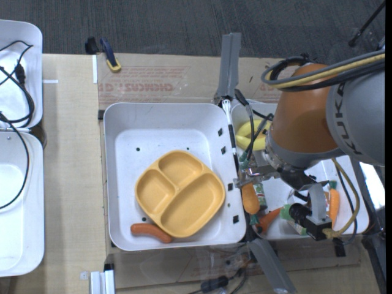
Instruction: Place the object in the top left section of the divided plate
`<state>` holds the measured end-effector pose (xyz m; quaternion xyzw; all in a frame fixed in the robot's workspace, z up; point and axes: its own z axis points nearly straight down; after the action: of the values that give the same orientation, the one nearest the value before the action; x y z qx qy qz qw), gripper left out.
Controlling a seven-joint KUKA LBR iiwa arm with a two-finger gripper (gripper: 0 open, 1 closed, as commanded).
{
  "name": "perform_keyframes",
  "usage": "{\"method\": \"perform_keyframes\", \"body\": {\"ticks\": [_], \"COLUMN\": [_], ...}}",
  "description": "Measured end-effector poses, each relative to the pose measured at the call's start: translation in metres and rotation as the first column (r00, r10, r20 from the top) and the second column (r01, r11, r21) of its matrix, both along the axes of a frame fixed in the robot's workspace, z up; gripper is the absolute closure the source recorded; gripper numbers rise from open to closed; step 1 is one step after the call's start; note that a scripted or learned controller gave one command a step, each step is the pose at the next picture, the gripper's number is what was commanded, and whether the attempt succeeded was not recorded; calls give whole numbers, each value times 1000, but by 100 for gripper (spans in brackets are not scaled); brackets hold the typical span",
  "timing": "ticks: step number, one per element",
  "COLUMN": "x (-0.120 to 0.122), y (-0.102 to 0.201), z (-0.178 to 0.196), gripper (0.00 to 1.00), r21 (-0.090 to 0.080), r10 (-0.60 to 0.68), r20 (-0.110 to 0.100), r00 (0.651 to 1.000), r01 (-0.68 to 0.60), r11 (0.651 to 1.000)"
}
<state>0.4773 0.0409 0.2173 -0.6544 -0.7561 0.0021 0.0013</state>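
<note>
With the gripper [250,175] hidden under the wrist, I cannot tell its state above the right bin [358,222], so the orange piece [250,199] at six o'clock could slip before reaching the plate [179,193].

A tan bench [67,164] carries two white bins: the left bin [116,182] sits at centre, the right bin [358,222] at 3 o'clock. A clamp [105,52] lies at 11 o'clock.
</note>
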Motion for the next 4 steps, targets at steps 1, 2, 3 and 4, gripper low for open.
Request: {"method": "perform_keyframes", "body": {"ticks": [1, 2, 3, 4], "x": [8, 0, -1, 0], "y": [87, 99, 91, 91], "z": [38, -12, -46, -45], "gripper": [100, 100, 100, 0], "r21": [0, -1, -1, -1], "r10": [170, 120, 118, 118], "r20": [2, 0, -1, 0], "r00": [985, 993, 993, 993], "r01": [-170, -120, -118, -118], "r11": [985, 993, 993, 993]}}
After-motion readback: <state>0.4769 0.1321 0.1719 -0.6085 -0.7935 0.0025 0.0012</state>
